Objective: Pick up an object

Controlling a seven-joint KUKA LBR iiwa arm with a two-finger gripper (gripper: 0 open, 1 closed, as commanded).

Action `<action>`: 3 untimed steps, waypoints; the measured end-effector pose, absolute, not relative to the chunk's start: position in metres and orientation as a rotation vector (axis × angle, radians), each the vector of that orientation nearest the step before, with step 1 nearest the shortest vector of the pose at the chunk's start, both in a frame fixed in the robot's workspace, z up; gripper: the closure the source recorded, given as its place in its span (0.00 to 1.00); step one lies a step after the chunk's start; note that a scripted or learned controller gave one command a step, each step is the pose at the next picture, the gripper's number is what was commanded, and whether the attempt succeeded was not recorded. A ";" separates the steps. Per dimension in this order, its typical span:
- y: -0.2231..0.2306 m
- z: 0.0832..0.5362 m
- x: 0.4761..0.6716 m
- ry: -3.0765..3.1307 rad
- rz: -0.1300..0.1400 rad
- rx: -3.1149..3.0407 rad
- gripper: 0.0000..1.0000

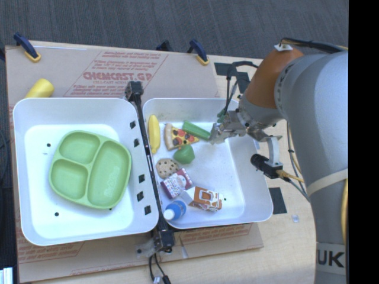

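**Arm low in the right bin, beside the green stick**

Camera view: two white bins sit side by side on the table point(195, 78), which is covered with brown printed cardboard. The left bin point(29, 176) holds a green divided plate point(90, 168) with three sections. Behind that bin, on the cardboard near the left edge, lies a yellow object point(40, 88). Blue clamps point(27, 47) grip the cardboard along its far edge.

The right bin point(249, 188) carries a loose group of small things on its left half. A banana point(154, 134) lies along the bin's left wall. Just right of it is a pizza slice point(179, 137), and above that a long green stick point(196, 129) lies at a slant. A round green piece point(185, 154) sits below the stick. A cookie point(166, 167) lies further toward the front, then a red and white packet point(176, 184), an orange and white carton point(206, 199) and a blue-capped bottle point(174, 210) at the front left corner.

The grey arm point(308, 105) reaches in from the right, its orange band point(269, 76) above the wrist. The pincer point(218, 131) is down inside the right bin at the right end of the green stick, very near or touching it. How far the pincer is spread cannot be told here, nor whether it has hold of anything.
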State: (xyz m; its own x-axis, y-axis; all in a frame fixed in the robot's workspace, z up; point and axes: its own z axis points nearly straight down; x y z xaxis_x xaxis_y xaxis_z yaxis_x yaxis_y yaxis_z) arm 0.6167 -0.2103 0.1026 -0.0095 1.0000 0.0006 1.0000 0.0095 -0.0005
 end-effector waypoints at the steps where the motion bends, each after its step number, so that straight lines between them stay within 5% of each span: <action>1: -0.181 0.184 0.589 -2.228 -0.001 -2.215 1.00; 2: -0.140 0.203 0.593 -2.227 -0.002 -2.216 1.00; 3: -0.141 0.203 0.593 -2.226 -0.001 -2.216 0.00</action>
